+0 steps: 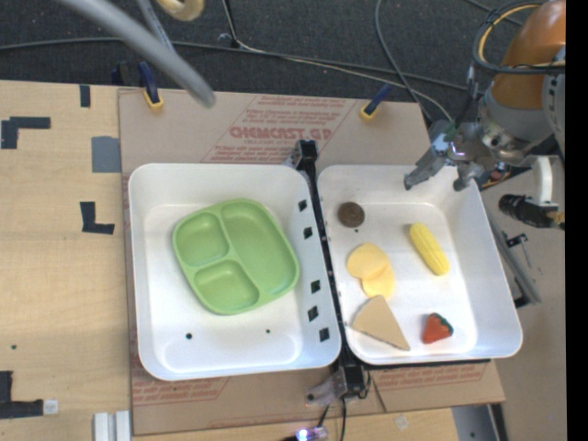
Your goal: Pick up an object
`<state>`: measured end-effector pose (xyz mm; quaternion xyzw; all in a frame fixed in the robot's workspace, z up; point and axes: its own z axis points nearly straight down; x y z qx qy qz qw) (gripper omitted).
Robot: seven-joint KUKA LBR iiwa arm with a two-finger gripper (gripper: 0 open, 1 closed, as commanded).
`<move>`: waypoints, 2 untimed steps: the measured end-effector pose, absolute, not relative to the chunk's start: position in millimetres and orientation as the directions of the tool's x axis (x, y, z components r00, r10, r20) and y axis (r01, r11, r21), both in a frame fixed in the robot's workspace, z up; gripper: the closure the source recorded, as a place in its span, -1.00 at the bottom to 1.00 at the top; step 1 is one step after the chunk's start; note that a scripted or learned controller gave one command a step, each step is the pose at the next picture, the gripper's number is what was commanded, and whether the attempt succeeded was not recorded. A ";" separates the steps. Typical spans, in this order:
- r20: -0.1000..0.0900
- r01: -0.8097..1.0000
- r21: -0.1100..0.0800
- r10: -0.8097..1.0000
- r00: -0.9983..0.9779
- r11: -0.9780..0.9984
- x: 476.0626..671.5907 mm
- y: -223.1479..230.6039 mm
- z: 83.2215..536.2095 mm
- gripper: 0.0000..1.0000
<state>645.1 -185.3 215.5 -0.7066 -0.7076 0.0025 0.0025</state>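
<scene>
We saw the gripper (439, 166) with its two fingers spread open and nothing between them, up over the far edge of the right bin (501, 274). The toy corn cob (428, 248) lay near the middle of that bin, nearer its right wall. We thought it looked light, hard and a bit slippery. We would pinch it across its middle, where it is narrow.

One fixed cam, set high above my worktop (55, 246), looking down at a slant w/ moderate distance. Both bins fit in frame: right bin (491, 274) sits just below my tool (439, 173), left bin (147, 274) farther off beyond it. My arm comes in from frame right, upper corner.
</scene>
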 end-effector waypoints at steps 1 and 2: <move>-0.001 1.000 -0.007 1.000 -0.001 0.001 642.8 -190.2 152.2 -1.00; -0.001 1.000 -0.004 1.000 -0.002 0.002 644.1 -183.5 106.8 -1.00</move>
